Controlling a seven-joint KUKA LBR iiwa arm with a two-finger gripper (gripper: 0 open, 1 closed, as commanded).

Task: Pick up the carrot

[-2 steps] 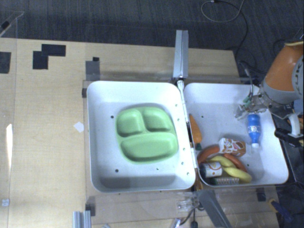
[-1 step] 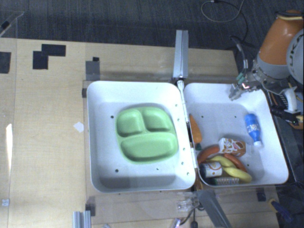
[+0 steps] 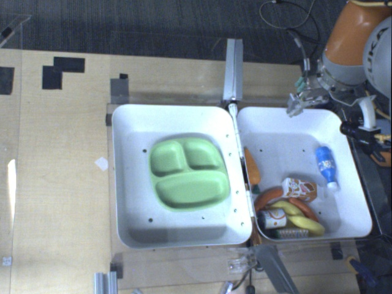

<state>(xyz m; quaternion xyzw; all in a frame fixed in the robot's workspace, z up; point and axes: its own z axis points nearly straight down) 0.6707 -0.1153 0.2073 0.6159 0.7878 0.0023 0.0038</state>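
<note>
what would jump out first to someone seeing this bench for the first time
The bright green divided plate in the middle of the left bin draws the eye first. Next comes the cluster in the right bin: the carrot against its left wall, a banana at the front, a blue bottle further right. The gripper hovers above that bin's back rim.

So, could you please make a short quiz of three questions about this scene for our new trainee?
1. True or false: the carrot lies on the green plate.
2. Which bin holds the blue bottle? A) left bin B) right bin
3. Fill in: the gripper is above the right bin's ____ rim (near or far).

Key
1. False: it lies in the right bin, against the wall next to the left bin.
2. B.
3. Far, apart from the carrot.
</note>
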